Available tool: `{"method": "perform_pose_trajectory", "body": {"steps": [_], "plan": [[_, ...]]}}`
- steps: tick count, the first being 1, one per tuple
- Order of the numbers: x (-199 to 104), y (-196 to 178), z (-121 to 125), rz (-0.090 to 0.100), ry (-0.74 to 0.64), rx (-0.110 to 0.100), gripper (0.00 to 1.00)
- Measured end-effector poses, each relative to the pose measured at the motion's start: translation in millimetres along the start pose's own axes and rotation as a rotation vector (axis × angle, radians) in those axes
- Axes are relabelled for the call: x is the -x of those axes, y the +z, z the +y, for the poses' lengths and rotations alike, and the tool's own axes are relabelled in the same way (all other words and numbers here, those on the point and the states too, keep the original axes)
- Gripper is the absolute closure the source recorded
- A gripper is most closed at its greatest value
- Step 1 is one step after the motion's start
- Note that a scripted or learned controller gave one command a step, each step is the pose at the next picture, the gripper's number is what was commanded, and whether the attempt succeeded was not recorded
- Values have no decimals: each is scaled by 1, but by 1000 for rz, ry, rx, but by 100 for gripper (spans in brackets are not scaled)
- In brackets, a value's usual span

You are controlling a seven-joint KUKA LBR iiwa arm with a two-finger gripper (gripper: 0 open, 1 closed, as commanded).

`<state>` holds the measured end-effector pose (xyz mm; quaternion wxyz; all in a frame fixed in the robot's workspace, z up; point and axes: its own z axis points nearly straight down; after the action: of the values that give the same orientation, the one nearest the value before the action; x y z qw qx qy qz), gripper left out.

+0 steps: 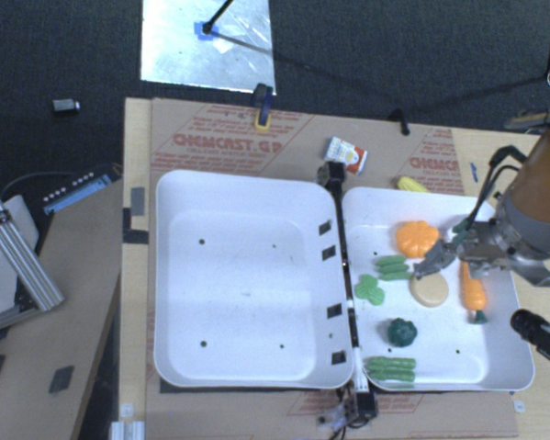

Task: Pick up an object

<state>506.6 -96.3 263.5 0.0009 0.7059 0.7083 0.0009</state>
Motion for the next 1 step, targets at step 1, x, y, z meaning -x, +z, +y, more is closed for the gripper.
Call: {"method": "perform_pose_trajectory", "body": {"steps": [1], "plan": [[27, 184, 72, -6, 1, 9, 0]]}}
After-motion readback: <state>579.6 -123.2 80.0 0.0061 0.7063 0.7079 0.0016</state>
